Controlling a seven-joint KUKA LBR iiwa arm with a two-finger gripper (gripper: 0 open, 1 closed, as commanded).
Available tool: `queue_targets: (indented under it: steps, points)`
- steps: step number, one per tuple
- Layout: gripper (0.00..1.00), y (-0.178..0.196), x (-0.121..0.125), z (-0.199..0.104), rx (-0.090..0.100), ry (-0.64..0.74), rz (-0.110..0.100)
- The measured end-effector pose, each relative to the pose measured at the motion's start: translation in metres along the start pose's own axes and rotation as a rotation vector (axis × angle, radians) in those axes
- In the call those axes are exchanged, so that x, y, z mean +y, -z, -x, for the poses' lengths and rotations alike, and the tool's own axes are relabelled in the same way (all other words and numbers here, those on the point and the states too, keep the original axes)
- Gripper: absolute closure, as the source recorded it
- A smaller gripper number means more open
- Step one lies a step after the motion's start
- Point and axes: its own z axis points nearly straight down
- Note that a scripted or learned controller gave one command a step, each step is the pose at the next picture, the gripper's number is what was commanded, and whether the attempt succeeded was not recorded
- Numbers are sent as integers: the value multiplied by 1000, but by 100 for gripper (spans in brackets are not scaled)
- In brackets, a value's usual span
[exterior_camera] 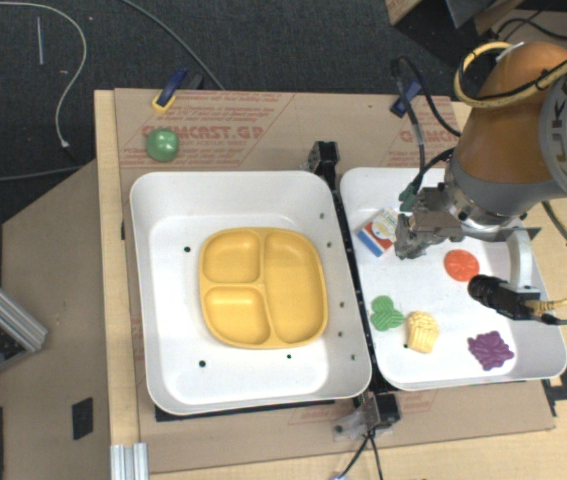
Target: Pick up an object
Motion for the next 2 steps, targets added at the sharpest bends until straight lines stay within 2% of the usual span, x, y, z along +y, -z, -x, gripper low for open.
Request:
queue_targets:
  steps: [1,2]
  points:
    - [100,-8,-13,-48,0,-1,-2]
    - [100,1,-14,-105,-1,2,3]
